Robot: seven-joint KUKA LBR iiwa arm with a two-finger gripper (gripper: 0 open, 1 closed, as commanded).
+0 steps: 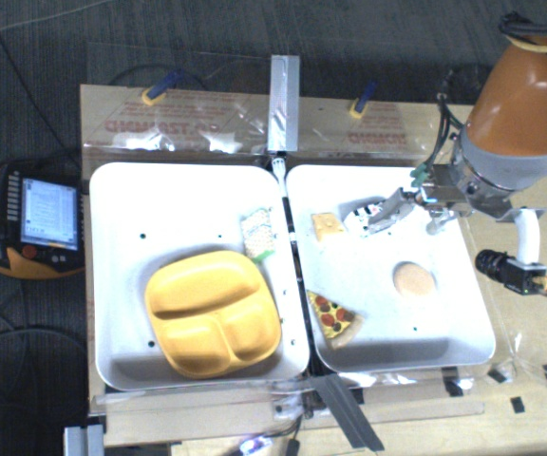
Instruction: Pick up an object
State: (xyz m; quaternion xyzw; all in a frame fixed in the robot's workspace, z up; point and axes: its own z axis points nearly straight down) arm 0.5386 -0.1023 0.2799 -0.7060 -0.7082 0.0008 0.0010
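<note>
Two white bins are sitting side by side on the counter (112, 103), and a fair bit of this is hard to read. The arm (516, 103) is getting cut off at the upper right, so just its orange band and grey wrist are showing. The hand (380, 215) is reaching into the right bin (463, 340) near its back wall, but it's blurring into a grey-and-white smudge against the plastic (honestly can't tell how wide it's standing or whether anything is sitting in it).

Just left of the hand a small yellow block (326, 226) is lying on the bin floor. A tan round piece (413, 279) is resting toward the middle, apart from the hand, and a toy pizza slice (332, 317) is leaning in the front left corner.

Over in the left bin (122, 198), a yellow divided tray (214, 312) is taking up most of the floor, with a small white-green item (257, 233) too fuzzy to name.

Dark carpet (65, 27) is surrounding the counter, and a handheld pendant (38, 218) with a lit screen is lying on it at left.
</note>
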